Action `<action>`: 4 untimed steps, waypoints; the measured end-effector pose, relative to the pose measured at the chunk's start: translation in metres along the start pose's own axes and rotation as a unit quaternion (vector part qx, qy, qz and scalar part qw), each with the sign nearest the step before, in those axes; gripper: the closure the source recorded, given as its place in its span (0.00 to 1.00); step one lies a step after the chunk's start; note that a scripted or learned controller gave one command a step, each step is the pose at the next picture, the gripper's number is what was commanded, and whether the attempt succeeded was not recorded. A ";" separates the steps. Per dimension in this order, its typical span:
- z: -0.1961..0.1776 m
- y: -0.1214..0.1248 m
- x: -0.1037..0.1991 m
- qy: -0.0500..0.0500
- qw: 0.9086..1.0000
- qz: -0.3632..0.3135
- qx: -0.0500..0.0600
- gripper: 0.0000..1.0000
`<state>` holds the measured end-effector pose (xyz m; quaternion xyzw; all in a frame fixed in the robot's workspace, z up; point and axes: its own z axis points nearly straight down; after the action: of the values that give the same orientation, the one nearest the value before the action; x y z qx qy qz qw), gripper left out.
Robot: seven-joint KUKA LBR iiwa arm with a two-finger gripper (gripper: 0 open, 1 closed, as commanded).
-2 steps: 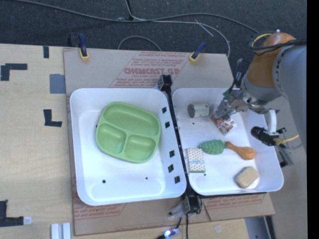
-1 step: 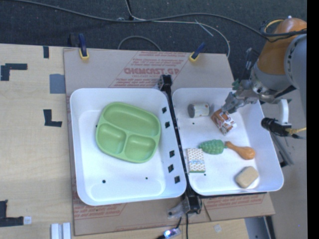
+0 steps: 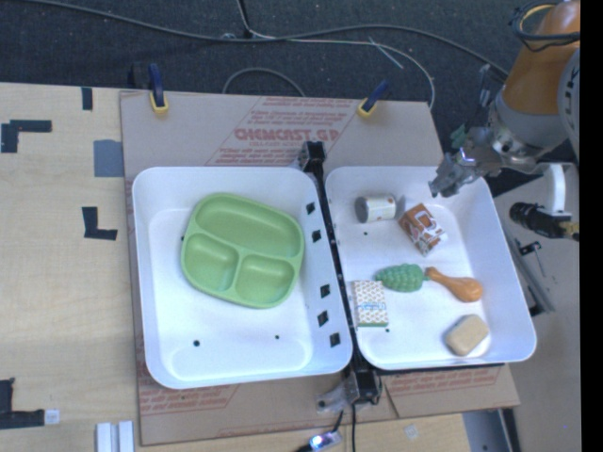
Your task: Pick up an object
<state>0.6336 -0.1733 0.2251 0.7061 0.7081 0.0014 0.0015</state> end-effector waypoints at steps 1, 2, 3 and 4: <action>-0.001 0.000 0.001 0.000 1.000 0.001 0.002 1.00; -0.006 0.002 0.055 0.001 1.000 -0.002 0.003 1.00; -0.012 -0.004 0.113 0.001 1.000 -0.001 0.003 1.00; -0.016 -0.010 0.160 0.001 1.000 -0.001 0.003 1.00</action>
<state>0.6230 -0.0135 0.2410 0.7054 0.7088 -0.0003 -0.0010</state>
